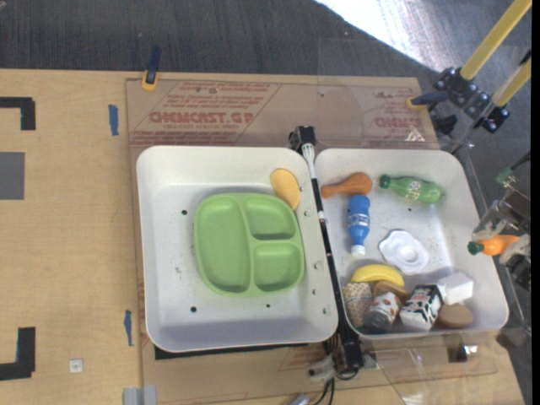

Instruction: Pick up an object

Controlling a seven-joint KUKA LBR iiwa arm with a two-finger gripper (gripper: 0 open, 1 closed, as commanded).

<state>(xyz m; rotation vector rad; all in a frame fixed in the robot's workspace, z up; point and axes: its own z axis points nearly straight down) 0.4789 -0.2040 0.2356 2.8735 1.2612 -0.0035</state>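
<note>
The gripper [504, 218] sits at the right bin's [462, 175] right rim; whether it is parted or closed cannot be told. The blue bottle [359, 219] lies inside that bin, well left of the gripper, below the drumstick [346, 185].

Bins [160, 251] smooth white plastic; green tray [221, 247] matt plastic; bench [67, 226] matt cardboard-like board.

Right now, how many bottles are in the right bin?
2: a blue bottle lying near the bin's left side, a green bottle lying along its far edge. The near-corner pile may hide more.
</note>
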